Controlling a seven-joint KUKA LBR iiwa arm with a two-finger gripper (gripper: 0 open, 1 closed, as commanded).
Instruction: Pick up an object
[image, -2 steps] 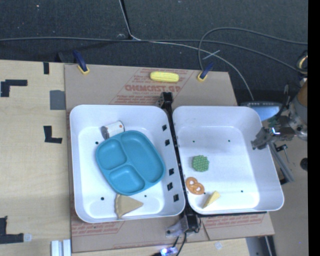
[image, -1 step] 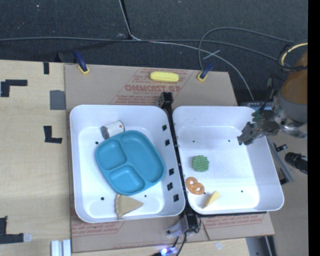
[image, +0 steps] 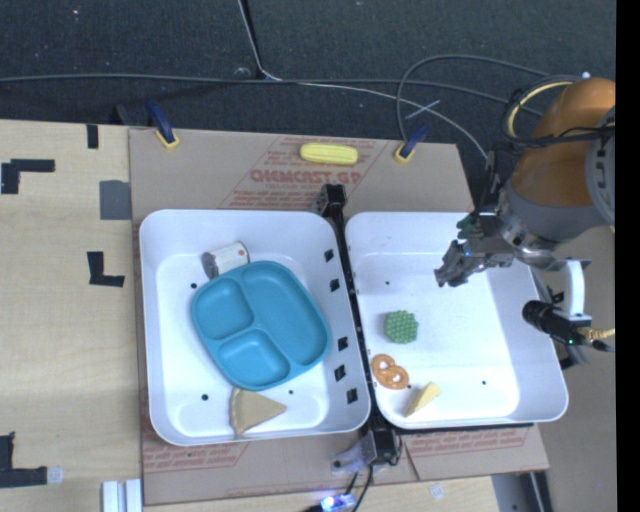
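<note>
From the overhead camera, the bench (image: 60, 330) carries a sheet of printed cardboard (image: 290, 175) with two shallow white bins side by side on it. The left bin (image: 160, 300) holds a blue divided plate (image: 260, 325) lying at a slant across its middle. A small white and grey cup-like thing (image: 225, 259) lies on its side just beyond the plate's upper left corner, and a tan wedge (image: 253, 410) lies near the bin's front wall, its tip touching or slipping under the plate's lower edge.

The right bin (image: 530, 400) holds three small things in its left half: a green bumpy ball (image: 401, 326), an orange pretzel-shaped piece (image: 389, 373) below it, and a pale yellow wedge (image: 421, 398) just to the right of the pretzel. All three lie apart from one another on the bin floor.

The arm comes in from the right, and the jaws (image: 452, 272) hang over the upper middle of the right bin, well apart from the three things below and to their left. They look dark and small here, so I cannot tell whether they are spread or pressed together; nothing is seen between them.

A yellow corn cob (image: 328, 154) lies on the cardboard behind the bins, between two blue and yellow clamps (image: 163, 128).
</note>
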